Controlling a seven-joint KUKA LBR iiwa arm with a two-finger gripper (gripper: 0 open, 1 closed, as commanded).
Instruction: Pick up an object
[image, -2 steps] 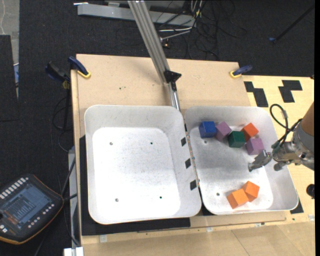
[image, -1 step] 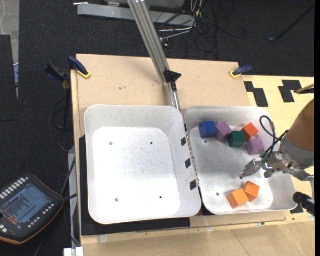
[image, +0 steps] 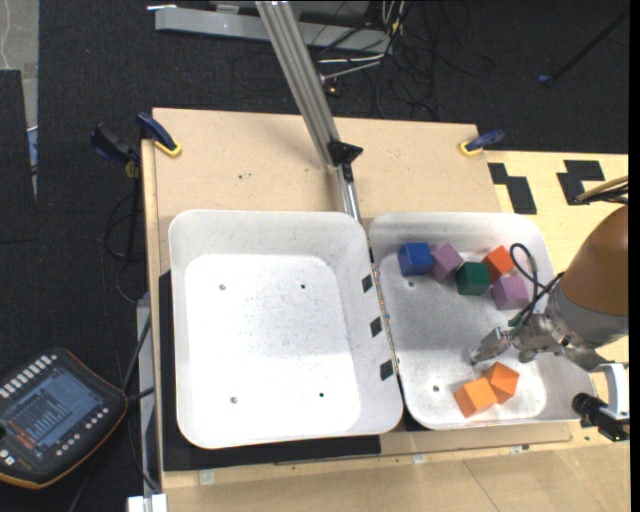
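Note:
Several small blocks lie in the right bin (image: 420, 330). A blue block (image: 414, 258), a purple block (image: 446, 261), a green block (image: 473, 279), an orange block (image: 500, 263) and a second purple block (image: 510, 291) cluster along its far side. Two orange blocks (image: 476, 396) (image: 504, 380) sit side by side near its front edge. My gripper (image: 506, 351) hangs low over the bin floor just above the two orange blocks. It is open, with nothing between its fingers. The arm's orange band (image: 605, 270) is at the right.
The left bin (image: 200, 330) adjoins the right bin. A slanted metal pole (image: 310, 90) reaches down to the divide between the bins. Clamps sit at the bench's far corners. A teach pendant (image: 50, 410) lies at the lower left.

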